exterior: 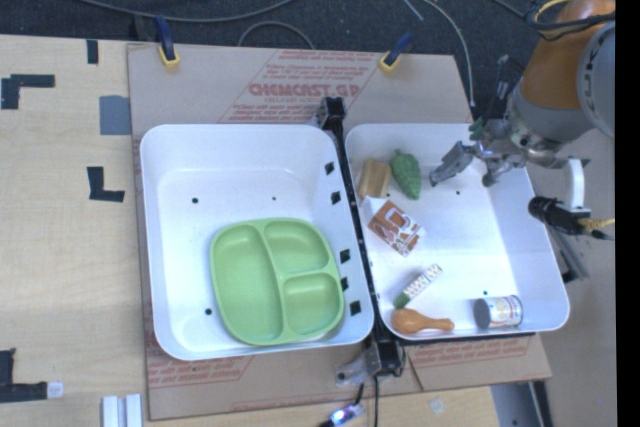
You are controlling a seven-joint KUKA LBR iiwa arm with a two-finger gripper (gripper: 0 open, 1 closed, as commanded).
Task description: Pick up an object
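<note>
The robot's two-finger hand [468, 163] hangs with fingers apart and nothing between them over the right shallow white bin [528, 265], probably lining up a grasp. The green leaf-shaped toy [406, 174] lies nearest, just left.

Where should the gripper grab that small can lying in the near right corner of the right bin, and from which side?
Likely across the middle of the can, coming straight down from above. It lies on its side, so its round body offers two opposite curved flanks for the fingers. The bin's wall sits close on the right, so a sideways approach looks cramped. The gripper is over the bin's far part.
</note>
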